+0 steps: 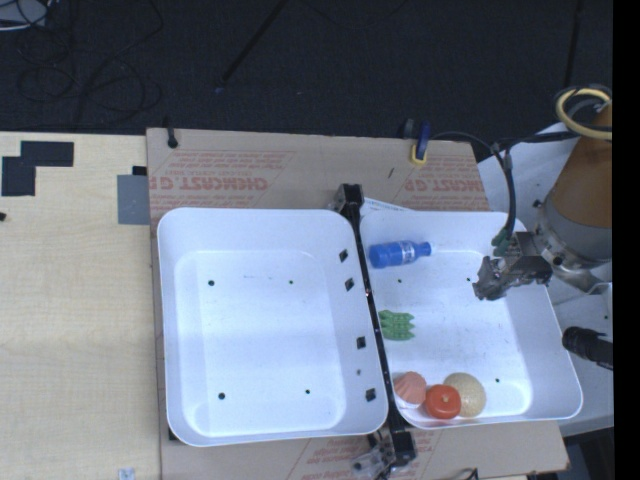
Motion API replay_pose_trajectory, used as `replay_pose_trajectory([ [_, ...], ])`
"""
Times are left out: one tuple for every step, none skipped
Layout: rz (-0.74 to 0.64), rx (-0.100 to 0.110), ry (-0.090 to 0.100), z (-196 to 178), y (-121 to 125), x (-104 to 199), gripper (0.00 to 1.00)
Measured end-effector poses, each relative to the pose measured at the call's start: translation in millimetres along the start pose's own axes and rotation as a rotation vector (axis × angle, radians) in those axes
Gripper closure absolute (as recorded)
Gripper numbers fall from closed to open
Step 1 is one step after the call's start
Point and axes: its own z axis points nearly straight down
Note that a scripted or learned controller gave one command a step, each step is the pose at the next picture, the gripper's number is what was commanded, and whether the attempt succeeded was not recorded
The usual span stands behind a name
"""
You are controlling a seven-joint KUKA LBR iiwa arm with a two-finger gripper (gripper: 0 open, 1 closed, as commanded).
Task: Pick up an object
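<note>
1. Camera view: the hand (pixel 492 280) is hovering over the right bin (pixel 545 328), near its far right side; whether it is open or closed is unclear.
2. The blue bottle (pixel 399 254) is lying near the bin's far left corner, well apart from the hand.
3. A green toy (pixel 396 325) is lying by the left wall.

Two bins (pixel 180 258); one bottle (pixel 399 254); four toy foods (pixel 441 401).

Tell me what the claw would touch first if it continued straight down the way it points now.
Probably the bare white floor of the right bin. The claw points down over it; the blue bottle lies further left, though depth is unclear.
</note>
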Motion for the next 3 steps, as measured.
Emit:
replay_pose_trajectory([
  [-0.009,-0.004,0.002,-41.1,-12.3,88.5,1.0],
  [-0.007,-0.002,0.001,-59.4,-2.1,144.9,1.0],
  [0.002,0.009,-0.001,-4.2,-47.7,136.5,1.0],
])
